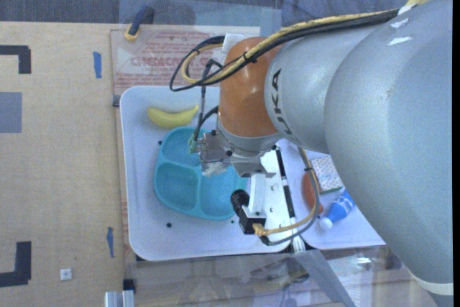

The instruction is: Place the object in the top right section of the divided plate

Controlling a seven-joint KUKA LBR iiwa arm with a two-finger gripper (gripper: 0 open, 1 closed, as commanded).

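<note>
Bulky grey arm (359, 104), orange wrist band (244, 93), black "KUKA" lettering, yellow and black cables (215, 57), white bracket plate (269, 201) lower centre.

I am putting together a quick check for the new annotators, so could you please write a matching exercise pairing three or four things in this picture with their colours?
Things:
1. banana
2. divided plate
3. bin
4. band above the wrist

Colours:
A. white
B. orange
C. yellow
D. blue-green

Pairs: 1-C, 2-D, 3-A, 4-B
</note>
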